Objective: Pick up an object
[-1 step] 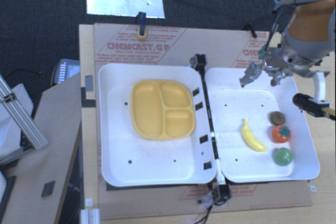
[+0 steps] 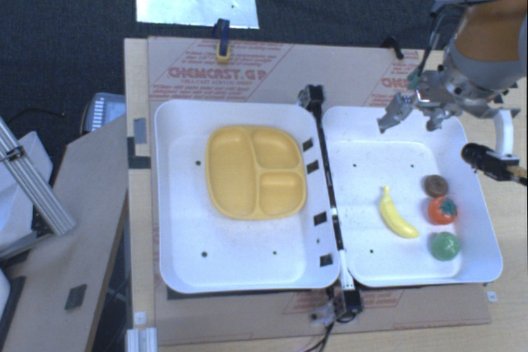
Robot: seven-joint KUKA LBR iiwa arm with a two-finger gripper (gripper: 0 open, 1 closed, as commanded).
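Banana [image 2: 397, 214] is the piece I judge easiest to take, and it lies in the right bin [image 2: 363, 177], in that bin's lower middle, well apart from my gripper [image 2: 412, 116], which hangs above the bin's upper rim near its far edge. From my fingers the banana sits toward six o'clock, a touch toward seven. Its long axis runs from about eleven o'clock at the thin stem end down to about five o'clock at the blunter end, so I judge that my fingers should straddle it across that line, closing along the one-to-seven direction. My two fingers [image 2: 391, 118] stand spread apart with nothing between them. Three small round things cluster just beside the banana's lower end, toward three o'clock of it: a brown ball [image 2: 436, 185] uppermost, a red tomato [image 2: 442, 211] below it, a green ball [image 2: 445, 246] lowest. They look close enough to catch a finger if I come down too far to that side. The yellow divided plate [image 2: 254, 172] lies in the left bin [image 2: 177, 202], far off toward eight o'clock.
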